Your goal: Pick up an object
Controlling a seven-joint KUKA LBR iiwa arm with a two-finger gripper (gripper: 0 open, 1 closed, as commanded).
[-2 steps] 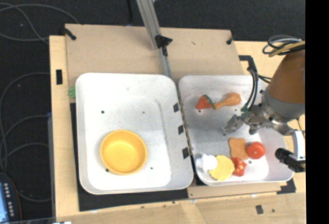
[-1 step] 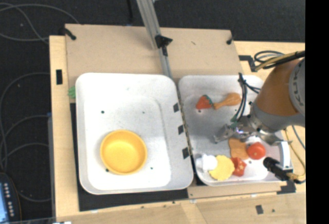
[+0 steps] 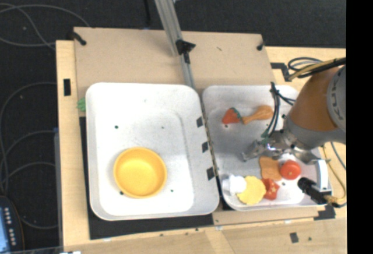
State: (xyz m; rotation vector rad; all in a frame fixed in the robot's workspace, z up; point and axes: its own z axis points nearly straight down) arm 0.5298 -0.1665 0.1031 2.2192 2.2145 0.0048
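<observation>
My gripper [image 3: 255, 151] hangs low over the middle of the right bin [image 3: 217, 101], with the grey and orange arm reaching in from the right. Nothing shows between its tips. Just below it lies an orange block [image 3: 268, 166], and a red tomato-like ball [image 3: 289, 170] sits next to that block. A yellow piece [image 3: 253, 190], a white piece [image 3: 236, 183] and a small red piece [image 3: 271, 189] crowd the bin's front edge. Toward the back lie a red and green strawberry-like toy [image 3: 231, 116] and a tan piece [image 3: 260, 113].
The left bin [image 3: 105, 101] holds a yellow bowl [image 3: 140, 172] near its front. A slanted metal pole [image 3: 168, 8] rises from the bench behind the bins. Cables trail on the dark floor at the left.
</observation>
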